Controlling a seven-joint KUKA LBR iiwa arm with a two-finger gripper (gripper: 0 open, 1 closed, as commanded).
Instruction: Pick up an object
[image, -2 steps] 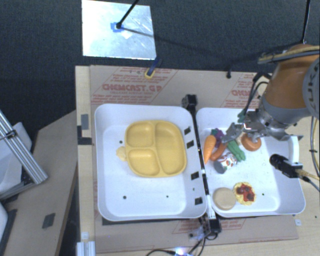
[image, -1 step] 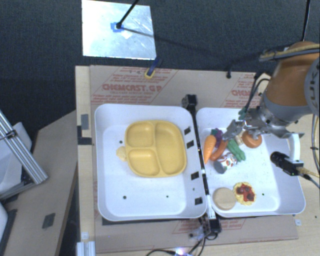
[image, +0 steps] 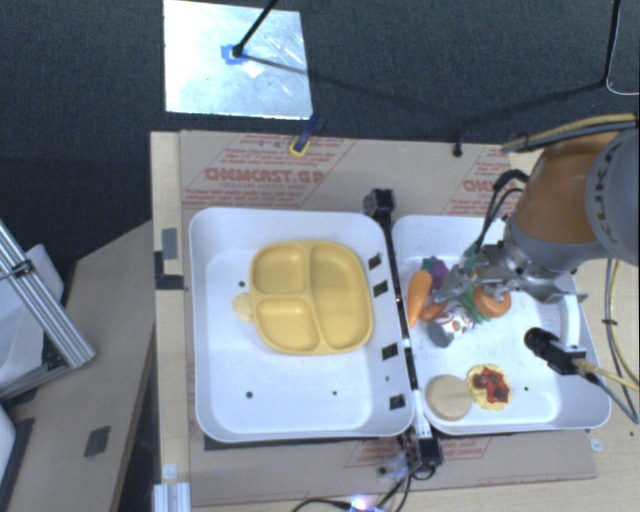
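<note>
Hovering low over the right bin (image: 575, 400), the end effector (image: 470, 285) is sitting right in the middle of a cluster of toy food, and whether it is apart or together is impossible to call from up here, since the metal tip is blending into the clutter beneath it. The grey arm with its orange band (image: 560, 195) is reaching in from the right and slanting down toward the left, so the wrist is covering the far right part of the bin.

Working outward: just beside the tip on the left, the carrot (image: 419, 290) is lying with its long axis running near-to-far, green top at the far end, close to the divider between the bins. Just right of the tip an orange piece with green (image: 492, 302) is peeking out under the wrist. Slightly nearer the camera, a small red-and-white can (image: 452, 325) is resting. Well apart, at the near edge, a tan disc (image: 449, 397) and a yellow piece with red topping (image: 489, 385) are lying side by side.

Over in the left bin (image: 225, 380), the yellow divided plate (image: 305, 297) is sitting alone.

My call: the carrot looks the likeliest target, just left of the tip.
</note>
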